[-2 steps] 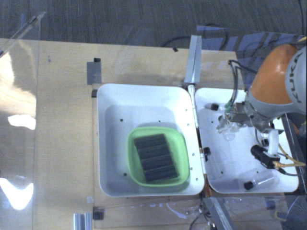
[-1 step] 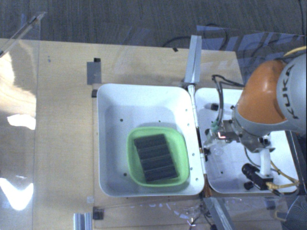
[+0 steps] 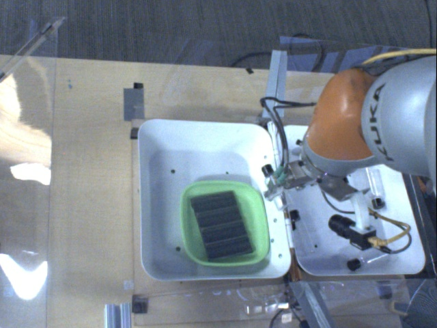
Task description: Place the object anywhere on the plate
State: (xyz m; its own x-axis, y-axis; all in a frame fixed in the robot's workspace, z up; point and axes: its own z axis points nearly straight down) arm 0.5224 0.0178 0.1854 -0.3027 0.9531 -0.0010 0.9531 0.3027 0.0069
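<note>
Camera view: "KUKA" on arm (image 3: 382, 115)

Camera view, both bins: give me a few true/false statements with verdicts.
1. A green plate sits in the left bin. True.
2. The dark ridged object lies on the plate. True.
3. The plate sits in the right bin. False: it is in the left bin.
4. The arm hangs over the left bin's far left corner. False: it is over the right bin, near the wall between the bins.
5. The ridged object is bright red. False: it is dark grey to black.
</note>
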